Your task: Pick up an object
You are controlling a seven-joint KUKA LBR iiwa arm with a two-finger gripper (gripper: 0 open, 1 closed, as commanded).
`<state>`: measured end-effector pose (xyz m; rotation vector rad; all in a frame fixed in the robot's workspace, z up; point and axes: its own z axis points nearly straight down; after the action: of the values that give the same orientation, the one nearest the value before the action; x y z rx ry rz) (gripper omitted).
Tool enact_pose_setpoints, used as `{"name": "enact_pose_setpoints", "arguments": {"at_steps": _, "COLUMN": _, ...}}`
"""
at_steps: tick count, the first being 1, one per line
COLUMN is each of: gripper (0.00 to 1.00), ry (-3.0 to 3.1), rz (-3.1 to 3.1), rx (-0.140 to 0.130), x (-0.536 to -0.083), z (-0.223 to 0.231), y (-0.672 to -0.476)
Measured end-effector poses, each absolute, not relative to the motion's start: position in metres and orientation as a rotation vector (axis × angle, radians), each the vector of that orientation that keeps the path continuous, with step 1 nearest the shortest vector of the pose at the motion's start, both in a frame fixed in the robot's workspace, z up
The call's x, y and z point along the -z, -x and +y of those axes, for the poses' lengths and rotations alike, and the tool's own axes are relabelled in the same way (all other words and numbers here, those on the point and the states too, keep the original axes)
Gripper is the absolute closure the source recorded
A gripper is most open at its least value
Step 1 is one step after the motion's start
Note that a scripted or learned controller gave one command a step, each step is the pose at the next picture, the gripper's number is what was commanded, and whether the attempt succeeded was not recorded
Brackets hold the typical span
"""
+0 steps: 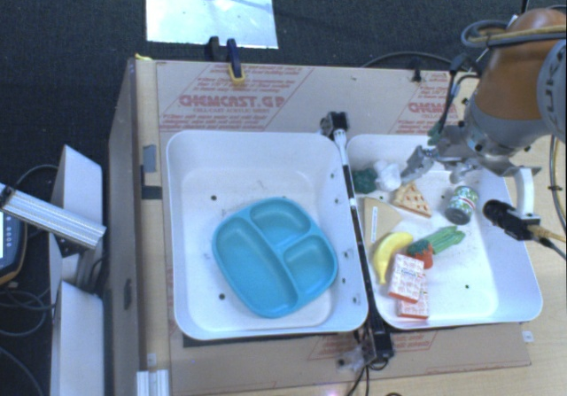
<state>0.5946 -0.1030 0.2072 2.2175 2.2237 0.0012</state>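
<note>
Since the toys lie crowded in the right bin, a miss or a double catch is the likely trouble.
Left white bin (190, 177): bears a blue sectioned plastic tray (275, 254), far from the arm.
Right white bin (509, 292): yellow banana (388, 252), red-and-white carton (407, 277), green vegetable (440, 240), pizza wedge (412, 200), small tin can (461, 204).
Gripper (434, 157): over the far rim, holding nothing that I can see; its spread I cannot tell.
Risk: descending between wedge and can, it may nudge both aside.

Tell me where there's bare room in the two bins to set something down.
The left bin has bare floor all round the blue tray, widest along its far and left sides. In the right bin, the near right corner past the red box is free. Its far left is crowded: banana, cracker, can, gripper.
</note>
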Motion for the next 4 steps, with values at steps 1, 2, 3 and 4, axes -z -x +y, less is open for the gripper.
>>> {"name": "enact_pose_setpoints", "arguments": {"at_steps": 1, "gripper": 0.0, "ry": -2.221, "rz": 2.223, "rx": 0.001, "x": -0.116, "z": -0.117, "y": -0.561}}
{"name": "enact_pose_setpoints", "arguments": {"at_steps": 2, "gripper": 0.0, "ry": -2.216, "rz": 2.224, "rx": -0.002, "x": -0.084, "z": -0.114, "y": -0.656}}
{"name": "enact_pose_setpoints", "arguments": {"at_steps": 3, "gripper": 0.0, "ry": -2.217, "rz": 2.221, "rx": -0.002, "x": -0.137, "z": -0.154, "y": -0.627}}
{"name": "enact_pose_setpoints", "arguments": {"at_steps": 4, "gripper": 0.0, "ry": -2.22, "rz": 2.222, "rx": 0.0, "x": -0.084, "z": -0.159, "y": -0.578}}
